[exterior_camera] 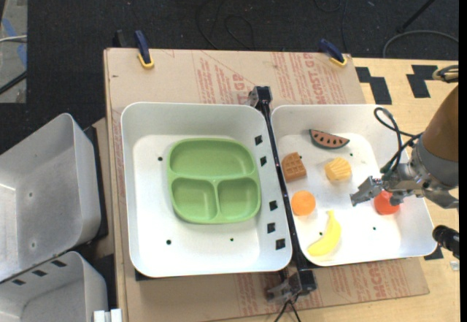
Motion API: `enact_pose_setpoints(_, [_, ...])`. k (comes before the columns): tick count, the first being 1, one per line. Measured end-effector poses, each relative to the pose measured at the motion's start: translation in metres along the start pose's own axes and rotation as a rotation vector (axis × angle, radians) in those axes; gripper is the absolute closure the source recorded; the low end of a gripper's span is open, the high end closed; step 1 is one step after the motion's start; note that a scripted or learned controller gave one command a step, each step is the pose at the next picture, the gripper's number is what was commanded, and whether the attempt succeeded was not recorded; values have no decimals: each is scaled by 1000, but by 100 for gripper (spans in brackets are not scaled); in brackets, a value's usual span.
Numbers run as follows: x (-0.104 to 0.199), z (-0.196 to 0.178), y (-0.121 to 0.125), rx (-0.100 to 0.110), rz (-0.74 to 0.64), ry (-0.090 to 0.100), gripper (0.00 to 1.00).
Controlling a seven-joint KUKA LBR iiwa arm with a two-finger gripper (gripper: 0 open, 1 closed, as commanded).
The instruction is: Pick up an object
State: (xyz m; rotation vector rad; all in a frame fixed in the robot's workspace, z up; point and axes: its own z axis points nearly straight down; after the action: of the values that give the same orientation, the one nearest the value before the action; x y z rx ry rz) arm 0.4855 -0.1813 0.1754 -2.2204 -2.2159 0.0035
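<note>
Right now the arm's two-finger gripper (373, 195) is low in the right-hand shallow white bin (408, 244), toward that bin's right side, with a small red-orange rounded object (387, 204) just beside or partly under its dark fingers. Whether the fingers enclose that object or merely stand next to it cannot be told from this slanted view, and whether the jaws are spread or closed is equally unclear, since the wrist and cables cover much of them.

Judging by the pose, the step in hand looks like the reach or the closing stage of a grasp on the red-orange piece; nothing is plainly lifted yet. Other candidates lie to the left in the same bin: a yellow plastic banana (326, 237) near the front edge, an orange ball (303, 203) beside the divider, a brown waffle-like block (293, 166) farther back, a yellow ridged chunk (338, 169) in the middle, and a dark watermelon slice (328, 139) at the far side. All are well apart from the fingers.

The left bin (142, 240) holds a green three-compartment plastic tray (215, 180).

The next move would call for the fingers to straddle the red-orange object squarely, close firmly, then rise straight up; being rounded, it could well roll or squirt out if pinched off-centre.
</note>
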Motion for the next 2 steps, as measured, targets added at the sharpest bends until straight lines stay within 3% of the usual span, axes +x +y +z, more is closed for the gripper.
enact_pose_setpoints(1, [-3,63,-3,1,1,0,0])
enact_pose_setpoints(2, [-3,84,-3,-2,1,0,0])
